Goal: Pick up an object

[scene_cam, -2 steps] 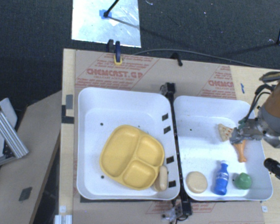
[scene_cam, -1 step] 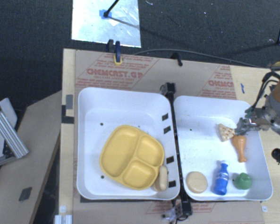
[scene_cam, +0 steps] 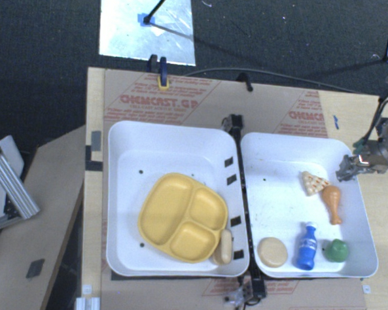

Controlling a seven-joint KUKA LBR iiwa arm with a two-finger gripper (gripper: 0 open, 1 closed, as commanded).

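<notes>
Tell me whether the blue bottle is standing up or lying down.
Lying down. The blue bottle lies flat on the right bin's floor, white cap toward the far side, between a tan disc and green ball.

One camera looks down from above the bench (scene_cam: 204, 93) at a slant, far enough back to take in both white bins, the left bin (scene_cam: 123, 179) and the right bin (scene_cam: 360, 220), whole. Dark floor (scene_cam: 43, 43) lies along the top of the view, and the arm (scene_cam: 384, 146) enters from the right edge.
</notes>
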